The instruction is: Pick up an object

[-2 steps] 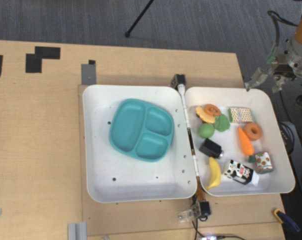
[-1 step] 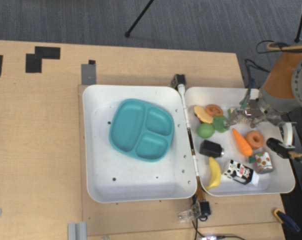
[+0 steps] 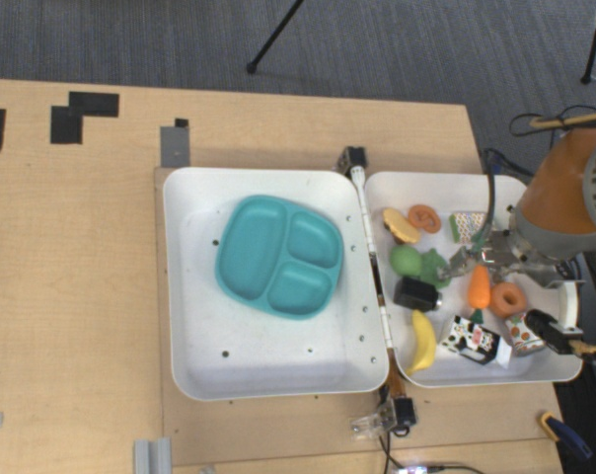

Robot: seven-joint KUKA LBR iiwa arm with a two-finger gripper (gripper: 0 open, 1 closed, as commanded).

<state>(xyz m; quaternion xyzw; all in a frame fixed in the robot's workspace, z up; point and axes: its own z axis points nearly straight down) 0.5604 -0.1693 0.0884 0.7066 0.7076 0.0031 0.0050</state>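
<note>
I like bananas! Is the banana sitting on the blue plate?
No, the banana lies in the right bin with the other toys, while the blue plate sits in the left bin.
</note>
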